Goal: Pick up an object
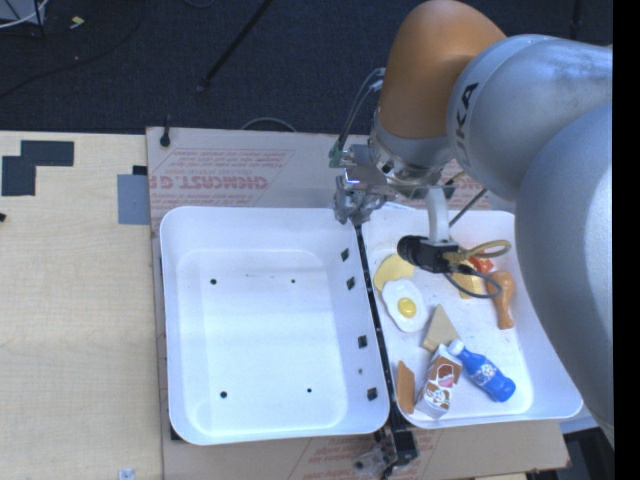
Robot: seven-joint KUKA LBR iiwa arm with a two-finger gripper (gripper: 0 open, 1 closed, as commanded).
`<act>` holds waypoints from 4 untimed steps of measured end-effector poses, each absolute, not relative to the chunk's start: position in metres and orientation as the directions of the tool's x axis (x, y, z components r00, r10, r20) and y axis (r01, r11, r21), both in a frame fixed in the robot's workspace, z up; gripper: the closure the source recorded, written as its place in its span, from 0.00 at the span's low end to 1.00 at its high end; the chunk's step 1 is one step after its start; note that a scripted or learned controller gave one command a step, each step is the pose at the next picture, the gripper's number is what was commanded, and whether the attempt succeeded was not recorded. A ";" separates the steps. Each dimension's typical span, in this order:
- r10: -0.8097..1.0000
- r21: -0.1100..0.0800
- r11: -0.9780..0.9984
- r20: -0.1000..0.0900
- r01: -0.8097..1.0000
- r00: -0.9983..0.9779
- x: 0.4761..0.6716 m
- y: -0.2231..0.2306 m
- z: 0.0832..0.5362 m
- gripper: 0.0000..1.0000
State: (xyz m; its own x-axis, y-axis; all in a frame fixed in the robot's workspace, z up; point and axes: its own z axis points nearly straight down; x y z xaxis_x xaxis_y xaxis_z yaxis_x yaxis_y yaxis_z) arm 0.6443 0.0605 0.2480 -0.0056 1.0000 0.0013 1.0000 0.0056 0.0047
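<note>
Presently the arm is reaching in over the right bin, and its tool is hanging near that bin's upper left corner, close to the divider between the bins; whether the tool is spread or closed I cannot tell. Candidate objects are lying below it: a fried egg toy, a blue bottle, a small carton and scissors. Descending here, it is risking striking the bin rim; the clutter is inviting a glancing, failed grasp.
</note>
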 end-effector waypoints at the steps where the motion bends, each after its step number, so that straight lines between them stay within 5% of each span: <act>1: 1.000 -0.002 0.001 0.000 1.000 -0.001 0.642 0.057 0.245 0.00; 2: 1.000 -0.012 0.004 0.002 1.000 -0.004 0.595 0.112 0.197 0.00; 3: 1.000 0.007 0.001 0.001 1.000 -0.001 0.644 0.121 0.267 0.00; 4: 1.000 0.015 0.001 0.004 1.000 -0.001 0.618 0.135 0.543 0.00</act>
State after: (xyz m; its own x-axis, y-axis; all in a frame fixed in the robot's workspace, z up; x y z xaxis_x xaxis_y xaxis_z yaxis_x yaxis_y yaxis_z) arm 0.6180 0.1347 0.5429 -0.0014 1.0000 0.0041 0.9999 0.0014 0.0154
